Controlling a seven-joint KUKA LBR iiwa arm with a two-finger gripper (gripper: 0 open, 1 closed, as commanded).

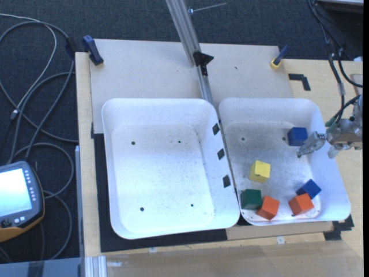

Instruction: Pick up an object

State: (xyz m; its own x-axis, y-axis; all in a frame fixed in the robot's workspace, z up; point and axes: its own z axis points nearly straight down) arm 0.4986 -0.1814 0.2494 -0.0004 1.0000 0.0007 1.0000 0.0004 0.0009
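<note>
The gripper (304, 149) hangs at the right bin's (253, 105) right wall, its metal tip just below the upper blue cube (297, 135) and nearly touching it; whether the jaws are spread or pinched I cannot tell from up here, and nothing sits visibly between them. That blue cube looks like the nearest target, lying by the bin's right wall, toward its far side. The risk, to my eye: the cube is so close to the wall that one finger may have no room behind it, and the tip could nudge it away or jam on the rim instead of closing round it. Elsewhere in the right bin, the yellow cube (260, 170) sits near the middle, well apart from the others, an easier pick. Along the near edge cluster the green cube (251, 199), an orange block (268, 207) touching it, another orange block (300, 203), and a second blue cube (309, 188) just behind that. Those crowd each other, so a grab there could knock neighbours. The left bin (115, 111) adjoins the right bin's left side.
</note>
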